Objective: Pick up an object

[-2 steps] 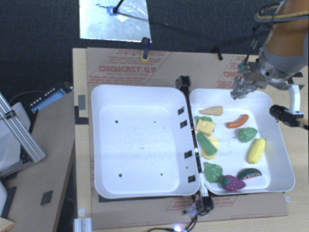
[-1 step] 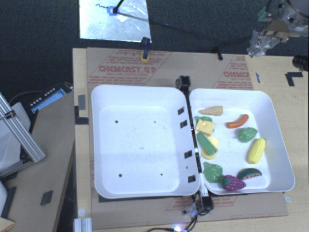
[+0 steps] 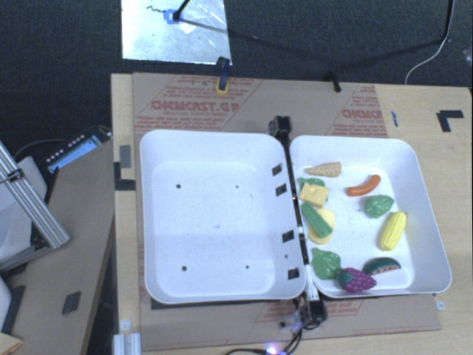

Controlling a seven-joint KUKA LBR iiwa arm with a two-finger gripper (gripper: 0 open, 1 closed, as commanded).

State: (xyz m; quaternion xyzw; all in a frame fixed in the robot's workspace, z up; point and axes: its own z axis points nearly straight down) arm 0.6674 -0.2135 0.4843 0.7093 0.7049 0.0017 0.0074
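Observation:
The right bin (image 3: 421, 191) holds several toy foods. A pale corn piece (image 3: 324, 169) lies near its back left, and an orange sausage (image 3: 363, 186) lies to the right of it. A yellow cheese wedge (image 3: 313, 194) and a green-and-yellow piece (image 3: 318, 222) sit along the left wall. A green broccoli (image 3: 378, 205) and a yellow corn cob (image 3: 392, 230) are on the right side. A green leafy piece (image 3: 324, 262), purple grapes (image 3: 356, 279) and a watermelon slice (image 3: 381, 266) lie at the front.
The left bin (image 3: 214, 217) stands beside the right one, joined by a black clip strip (image 3: 292, 205). Both rest on a cardboard sheet (image 3: 192, 106) on the bench. A metal frame (image 3: 29, 205) stands at the far left.

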